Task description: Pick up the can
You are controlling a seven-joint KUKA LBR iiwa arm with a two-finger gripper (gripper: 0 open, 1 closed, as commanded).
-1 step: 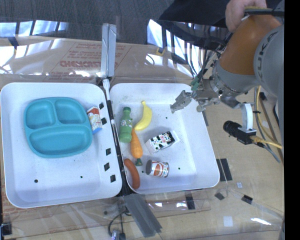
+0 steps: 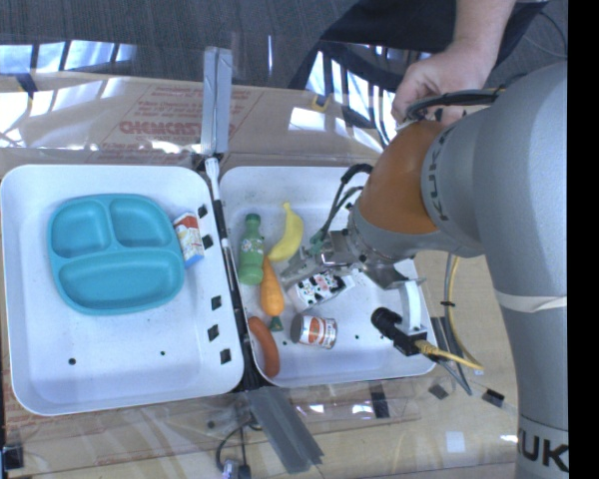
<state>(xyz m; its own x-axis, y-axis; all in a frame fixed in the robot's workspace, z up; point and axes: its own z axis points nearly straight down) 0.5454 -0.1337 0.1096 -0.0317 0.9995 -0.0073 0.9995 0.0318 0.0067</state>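
From the camera view, my gripper [image 2: 319,260] hangs over the right bin [image 2: 242,183], metal parts jutting toward nine o'clock from my orange-banded wrist; whether it is wide or narrow I cannot tell. The can [image 2: 313,331], a short cylinder with a red-and-white label and shiny end, lies on its side on the bin floor at six o'clock from my gripper, apart from it. Just under my gripper sits a black-and-white patterned carton [image 2: 321,287]. At nine o'clock lie a curved yellow banana [image 2: 290,233], a green bottle [image 2: 251,250], a tapering orange carrot [image 2: 271,292] and a reddish sausage shape [image 2: 264,345]. The left bin [image 2: 40,387] holds a smooth teal divided plate [image 2: 115,252] with a small box [image 2: 189,239] beside it.
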